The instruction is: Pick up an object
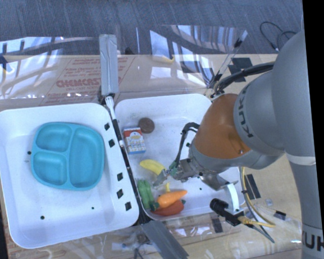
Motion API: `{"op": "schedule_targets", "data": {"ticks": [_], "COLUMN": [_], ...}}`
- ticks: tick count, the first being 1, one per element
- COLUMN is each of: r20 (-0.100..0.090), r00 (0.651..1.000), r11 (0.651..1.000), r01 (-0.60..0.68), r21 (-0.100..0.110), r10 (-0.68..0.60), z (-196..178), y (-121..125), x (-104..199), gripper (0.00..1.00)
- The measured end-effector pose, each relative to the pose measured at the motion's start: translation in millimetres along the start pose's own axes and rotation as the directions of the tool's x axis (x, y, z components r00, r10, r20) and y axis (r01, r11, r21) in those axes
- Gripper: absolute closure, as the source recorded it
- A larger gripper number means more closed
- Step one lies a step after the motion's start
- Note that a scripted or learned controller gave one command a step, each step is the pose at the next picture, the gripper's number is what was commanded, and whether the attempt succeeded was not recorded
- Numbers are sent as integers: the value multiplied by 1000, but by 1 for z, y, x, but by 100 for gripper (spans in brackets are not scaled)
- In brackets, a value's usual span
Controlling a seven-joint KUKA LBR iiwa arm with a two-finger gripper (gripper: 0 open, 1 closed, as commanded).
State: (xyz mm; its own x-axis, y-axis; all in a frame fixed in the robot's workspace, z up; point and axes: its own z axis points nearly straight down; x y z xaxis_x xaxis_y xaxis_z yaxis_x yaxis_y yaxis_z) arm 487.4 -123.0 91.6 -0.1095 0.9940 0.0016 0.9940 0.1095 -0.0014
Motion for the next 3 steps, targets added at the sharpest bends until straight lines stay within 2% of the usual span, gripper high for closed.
{"op": "schedule_targets", "data": {"ticks": [1,2,3], "r20": [1,1,-1], "r00": [1000,967,932], "r11": [1000,967,932], "r01": [3,-256,-362], "r21": [0,1,0], "r10": [-3,256,362], "z": [-10,0,-120], "y": [1,17,19], "x": [0,-21,55], "gripper": [100,100,100]}}
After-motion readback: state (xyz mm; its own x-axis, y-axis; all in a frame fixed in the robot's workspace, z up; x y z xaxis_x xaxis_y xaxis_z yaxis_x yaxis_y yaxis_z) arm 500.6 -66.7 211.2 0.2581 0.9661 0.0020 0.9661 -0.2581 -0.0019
